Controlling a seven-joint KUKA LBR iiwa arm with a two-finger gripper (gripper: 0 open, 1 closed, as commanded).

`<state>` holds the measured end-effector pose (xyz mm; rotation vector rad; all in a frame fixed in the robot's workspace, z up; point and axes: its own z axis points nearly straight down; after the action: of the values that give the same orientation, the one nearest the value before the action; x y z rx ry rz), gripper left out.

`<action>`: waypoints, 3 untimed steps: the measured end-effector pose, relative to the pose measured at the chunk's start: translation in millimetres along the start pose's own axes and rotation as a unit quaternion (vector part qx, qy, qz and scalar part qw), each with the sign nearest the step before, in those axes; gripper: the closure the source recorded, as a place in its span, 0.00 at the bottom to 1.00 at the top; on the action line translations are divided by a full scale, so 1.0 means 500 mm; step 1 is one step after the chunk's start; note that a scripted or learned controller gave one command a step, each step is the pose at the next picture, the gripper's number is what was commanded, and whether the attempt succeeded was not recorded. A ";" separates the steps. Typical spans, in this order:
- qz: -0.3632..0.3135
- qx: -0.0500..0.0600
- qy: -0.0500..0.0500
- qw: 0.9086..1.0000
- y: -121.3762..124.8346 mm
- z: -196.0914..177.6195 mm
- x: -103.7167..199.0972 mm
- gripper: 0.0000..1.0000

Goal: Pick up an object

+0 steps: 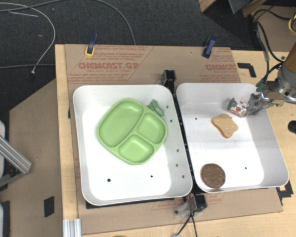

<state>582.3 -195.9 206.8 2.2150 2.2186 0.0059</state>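
In the right bin [266,157] lie three things: a tan bread-like piece [225,125] near the middle, a round brown disc [213,175] at the front left, and a small grey, red and white object [238,107] at the back right. My gripper [258,101] reaches in over the bin's back right rim and sits just right of the small object, close to it or touching it. Nothing is seen lifted off the bin floor.
The left bin [89,172] holds a green divided plate [132,131] with a small dark green piece [156,107] at its upper right edge. A black divider [180,132] runs between the bins. Cardboard with blue clamps [92,42] lies under both.
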 end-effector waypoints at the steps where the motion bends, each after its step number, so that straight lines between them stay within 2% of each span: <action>1: 0.000 0.003 0.001 1.000 0.001 0.004 0.000 1.00; 2: -0.003 0.004 0.003 1.000 0.007 -0.014 0.127 1.00; 3: -0.003 0.005 0.003 1.000 -0.008 -0.020 0.254 1.00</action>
<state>578.2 -68.8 216.5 2.2165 2.2330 0.0020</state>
